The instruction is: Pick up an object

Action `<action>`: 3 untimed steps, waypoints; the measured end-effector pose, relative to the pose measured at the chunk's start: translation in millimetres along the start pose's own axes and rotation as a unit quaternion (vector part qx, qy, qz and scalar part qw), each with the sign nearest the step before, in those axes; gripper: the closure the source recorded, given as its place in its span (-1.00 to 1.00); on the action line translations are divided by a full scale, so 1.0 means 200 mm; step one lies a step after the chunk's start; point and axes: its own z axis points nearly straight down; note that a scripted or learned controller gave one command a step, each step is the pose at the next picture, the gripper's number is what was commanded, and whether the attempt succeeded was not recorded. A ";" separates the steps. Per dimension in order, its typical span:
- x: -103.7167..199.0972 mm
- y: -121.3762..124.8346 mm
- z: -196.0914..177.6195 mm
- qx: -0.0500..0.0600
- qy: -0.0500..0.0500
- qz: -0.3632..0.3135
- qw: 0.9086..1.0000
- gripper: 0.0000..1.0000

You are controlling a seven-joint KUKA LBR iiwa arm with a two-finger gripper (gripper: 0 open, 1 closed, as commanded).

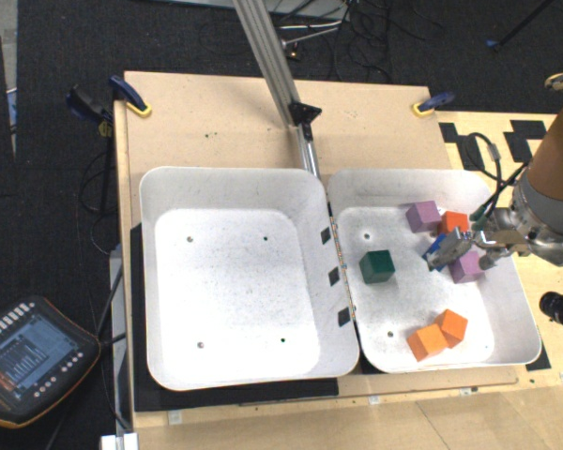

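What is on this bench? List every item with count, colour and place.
bins: 2, white, side by side on the bench
green block: 1, green, right bin, near its left wall
purple blocks: 2, purple, right bin, one at the back, one beside the gripper
orange blocks: 3, orange, right bin, two touching at the front, one by the back purple block
clamps: 2, blue and yellow, back corners of the bench
pendant: 1, grey and orange, floor at front left
gripper: 1, blue-tipped, low in the right bin among the blocks
arm: 1, grey and orange, from the right
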 end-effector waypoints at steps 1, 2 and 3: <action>0.00 0.00 -0.01 -0.003 -0.001 0.001 1.000 -1.00; -0.01 0.01 0.31 0.001 0.000 0.001 1.000 -1.00; -0.01 0.03 0.53 0.000 0.000 0.001 1.000 -1.00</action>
